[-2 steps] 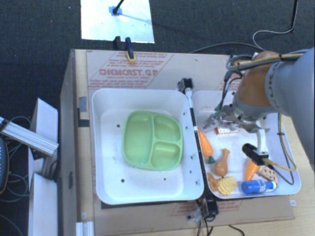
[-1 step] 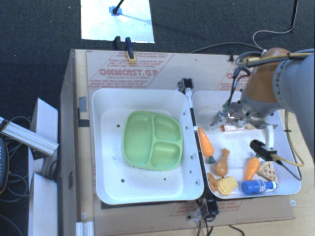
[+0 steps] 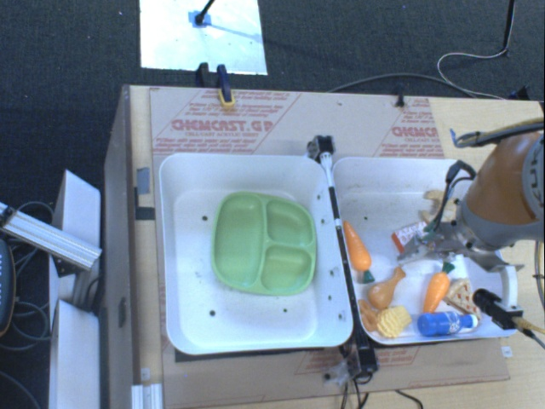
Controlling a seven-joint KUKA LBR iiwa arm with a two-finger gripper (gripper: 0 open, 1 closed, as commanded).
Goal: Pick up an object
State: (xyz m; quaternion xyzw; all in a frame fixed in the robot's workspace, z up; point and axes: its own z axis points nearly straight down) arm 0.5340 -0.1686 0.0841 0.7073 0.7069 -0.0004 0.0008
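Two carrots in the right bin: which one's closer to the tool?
The carrot just below the tool, between the drumstick and the pizza slice. The other carrot lies along the bin's left wall, farther away.

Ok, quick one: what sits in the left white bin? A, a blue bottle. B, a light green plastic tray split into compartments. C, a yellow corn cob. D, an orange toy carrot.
B: the light green compartment tray lies flat in the left white bin, while the toy foods and the blue bottle all lie in the right white bin.
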